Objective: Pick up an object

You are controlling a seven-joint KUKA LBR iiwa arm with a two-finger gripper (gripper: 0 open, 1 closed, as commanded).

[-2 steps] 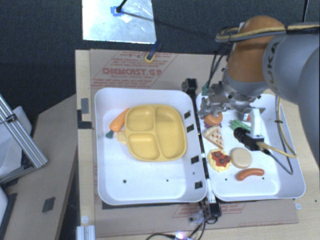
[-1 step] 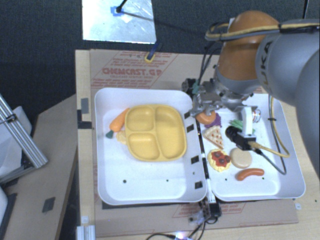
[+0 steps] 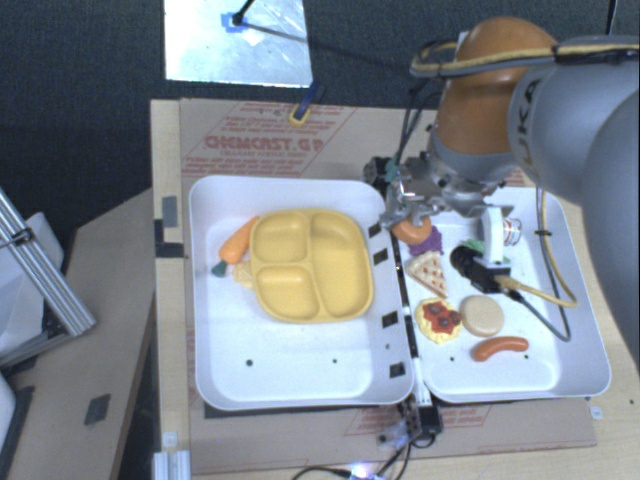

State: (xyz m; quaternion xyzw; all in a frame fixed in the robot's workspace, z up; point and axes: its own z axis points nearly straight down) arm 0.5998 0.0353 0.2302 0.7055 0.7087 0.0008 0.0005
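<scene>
At the far left, a metal frame rail [image 3: 35,268] leans beside the counter [image 3: 110,268]. A sheet of cardboard [image 3: 270,143] printed in red lies on the counter under both bins. Behind the cardboard, a shiny silver square [image 3: 235,28] lies on the dark floor. The left bin [image 3: 300,363] holds a toy carrot [image 3: 238,239], which lies at a slant and touches the left edge of a yellow divided plate [image 3: 308,265]. The plate sits flat in the upper middle of that bin. Just across the seam where the bins meet, the end effector [image 3: 403,206] hangs over the upper left corner of the right bin [image 3: 540,363]. Whether it is spread or pressed together cannot be told from this angle. Directly under it lies a small orange toy piece [image 3: 412,232], touching or nearly touching its tip. A purple piece [image 3: 431,238] lies against that toy's right side. Whether the orange piece is gripped or merely lying in the bin is unclear. Just below these sits a pale pizza wedge [image 3: 429,271] dotted with red. Further down is a little yellow dish of spaghetti [image 3: 438,320] with red sauce. A round tan bun [image 3: 482,315] lies just beside the dish on its right, and a reddish sausage [image 3: 498,348] lies below the bun. The grey arm [image 3: 585,108], with its orange band [image 3: 490,78], fills the upper right above this bin.
</scene>
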